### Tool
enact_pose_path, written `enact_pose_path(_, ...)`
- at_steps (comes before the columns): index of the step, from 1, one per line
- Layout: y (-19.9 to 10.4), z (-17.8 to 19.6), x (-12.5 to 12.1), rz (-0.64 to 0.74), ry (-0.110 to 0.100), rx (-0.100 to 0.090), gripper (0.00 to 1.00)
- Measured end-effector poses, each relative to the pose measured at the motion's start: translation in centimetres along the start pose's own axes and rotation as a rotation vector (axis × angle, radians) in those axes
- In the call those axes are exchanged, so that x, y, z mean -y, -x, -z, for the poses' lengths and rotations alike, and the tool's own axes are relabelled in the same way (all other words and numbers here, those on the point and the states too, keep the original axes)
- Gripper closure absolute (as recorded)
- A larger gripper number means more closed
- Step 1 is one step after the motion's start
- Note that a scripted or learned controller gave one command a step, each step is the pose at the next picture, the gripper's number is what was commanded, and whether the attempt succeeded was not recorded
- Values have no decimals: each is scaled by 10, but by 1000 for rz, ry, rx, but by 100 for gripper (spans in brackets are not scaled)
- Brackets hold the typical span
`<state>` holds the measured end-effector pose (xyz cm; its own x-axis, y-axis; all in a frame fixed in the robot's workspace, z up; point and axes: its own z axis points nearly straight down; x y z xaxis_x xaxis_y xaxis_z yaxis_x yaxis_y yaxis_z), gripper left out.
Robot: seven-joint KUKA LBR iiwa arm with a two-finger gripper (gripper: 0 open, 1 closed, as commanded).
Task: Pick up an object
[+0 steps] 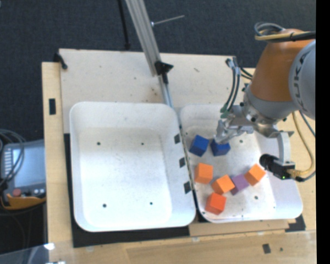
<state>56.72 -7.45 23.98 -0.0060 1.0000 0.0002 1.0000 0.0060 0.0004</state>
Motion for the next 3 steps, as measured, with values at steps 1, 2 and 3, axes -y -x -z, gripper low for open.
enact_pose_path(1,-55,9,-7,2,1,-1,100)
enact_pose_path(2,-116,12,-9,2,1,-2,100)
enact_pose_path(3,-158,7,-11,1,1,0,100)
